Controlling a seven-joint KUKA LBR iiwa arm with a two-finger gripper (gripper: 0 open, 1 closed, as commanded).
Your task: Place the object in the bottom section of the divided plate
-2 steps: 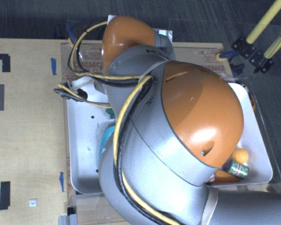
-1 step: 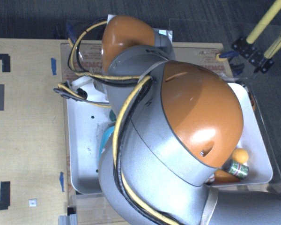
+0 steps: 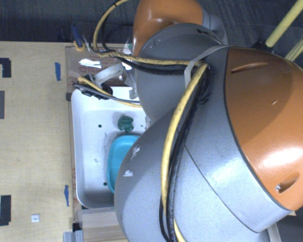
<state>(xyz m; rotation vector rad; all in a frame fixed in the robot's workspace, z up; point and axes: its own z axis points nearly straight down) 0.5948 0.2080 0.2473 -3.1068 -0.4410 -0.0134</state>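
The arm (image 3: 212, 135) is hogging the middle and right of the frame, all smooth grey shell with glossy orange caps and a yellow cable looped over it. Can't tell what the gripper is doing from this shot.

The object looks like the small dark green lump (image 3: 125, 123), knobbly and rubbery-looking, sitting on the floor of the white bin (image 3: 86, 150) around center-left of the frame. Just below it is a light blue plastic plate (image 3: 118, 160) with a rounded rim, mostly tucked under the arm, so I can't make out its dividers. The green thing is just beside the plate's top edge, not on it as far as I can see.

Risk-wise: that lump is small and irregular, so I'd guess it slips or rolls out of a pinch easily. The bin looks slick, scuffed plastic, so the plate could skate if nudged. The tabletop (image 3: 30, 135) is pale wood.
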